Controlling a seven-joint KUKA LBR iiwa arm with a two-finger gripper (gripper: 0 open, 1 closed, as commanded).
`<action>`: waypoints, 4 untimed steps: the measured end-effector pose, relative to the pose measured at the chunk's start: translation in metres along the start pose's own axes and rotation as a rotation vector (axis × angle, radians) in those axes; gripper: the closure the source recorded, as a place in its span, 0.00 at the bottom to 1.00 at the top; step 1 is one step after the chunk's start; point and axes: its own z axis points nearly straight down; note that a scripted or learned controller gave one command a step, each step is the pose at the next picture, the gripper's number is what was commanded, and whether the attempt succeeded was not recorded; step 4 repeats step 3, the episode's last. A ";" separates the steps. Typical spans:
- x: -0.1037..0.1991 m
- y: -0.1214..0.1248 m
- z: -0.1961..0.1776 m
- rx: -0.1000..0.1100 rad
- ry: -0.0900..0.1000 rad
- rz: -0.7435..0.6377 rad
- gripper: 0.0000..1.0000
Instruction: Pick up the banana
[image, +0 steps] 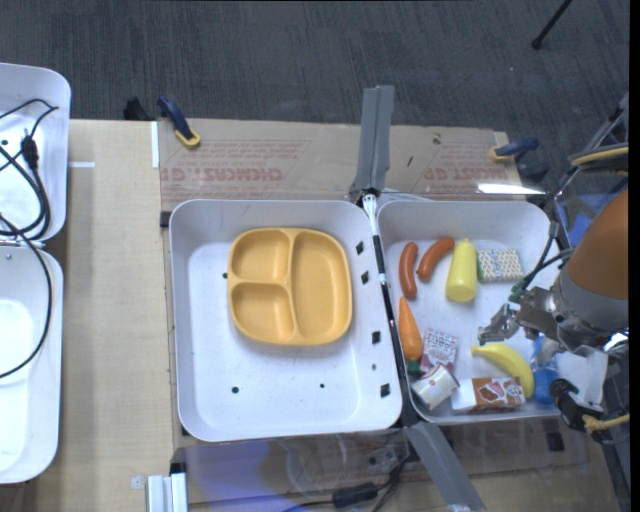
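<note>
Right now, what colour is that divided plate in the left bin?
Yellow-orange; the divided plate shows plainly in the camera view.

The arm (605, 262) is cut off by the right edge. Gripper (503, 327) finger spacing is too small to determine. The blue object (545, 385) beside the banana (507, 364) is partly hidden. Small packet (439, 349) printing is unreadable.

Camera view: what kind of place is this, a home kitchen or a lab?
Probably a robotics lab bench: two white bins clamped onto cardboard, toy food like the banana, and loose cables.
</note>
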 end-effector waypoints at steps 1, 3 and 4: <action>-0.005 0.005 0.040 -0.002 0.014 -0.009 0.00; 0.025 -0.001 -0.103 -0.003 -0.002 0.088 1.00; 0.025 -0.001 -0.103 -0.003 -0.002 0.088 1.00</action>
